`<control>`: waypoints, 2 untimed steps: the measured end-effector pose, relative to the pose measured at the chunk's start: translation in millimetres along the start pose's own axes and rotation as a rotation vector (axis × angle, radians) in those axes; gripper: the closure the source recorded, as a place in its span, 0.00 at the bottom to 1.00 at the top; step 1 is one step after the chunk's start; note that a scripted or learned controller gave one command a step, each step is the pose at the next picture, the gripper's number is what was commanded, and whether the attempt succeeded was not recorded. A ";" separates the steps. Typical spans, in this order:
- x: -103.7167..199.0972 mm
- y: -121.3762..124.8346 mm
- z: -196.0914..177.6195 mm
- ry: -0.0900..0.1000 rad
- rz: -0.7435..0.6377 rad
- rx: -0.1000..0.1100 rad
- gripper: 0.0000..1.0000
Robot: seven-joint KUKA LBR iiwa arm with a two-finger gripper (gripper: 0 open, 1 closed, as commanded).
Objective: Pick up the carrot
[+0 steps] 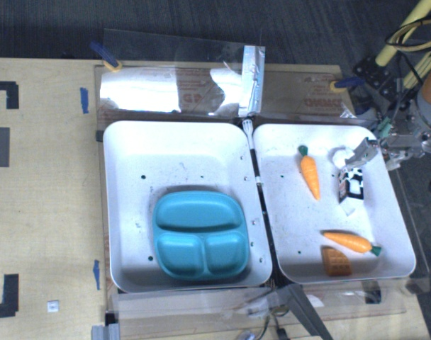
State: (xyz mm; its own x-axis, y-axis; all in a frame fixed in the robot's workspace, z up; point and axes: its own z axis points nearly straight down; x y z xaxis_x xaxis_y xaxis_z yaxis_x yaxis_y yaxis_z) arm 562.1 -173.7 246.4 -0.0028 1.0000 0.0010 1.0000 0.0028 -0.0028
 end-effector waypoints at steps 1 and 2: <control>61.5 66.7 134.1 0.002 -0.097 0.007 0.00; 25.6 80.0 160.8 0.000 0.055 -0.006 0.00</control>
State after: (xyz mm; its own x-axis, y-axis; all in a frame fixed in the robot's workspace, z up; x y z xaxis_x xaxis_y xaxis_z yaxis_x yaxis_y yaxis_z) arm 641.5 -147.7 85.4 0.0521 0.9986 0.0011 0.9986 -0.0521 0.0027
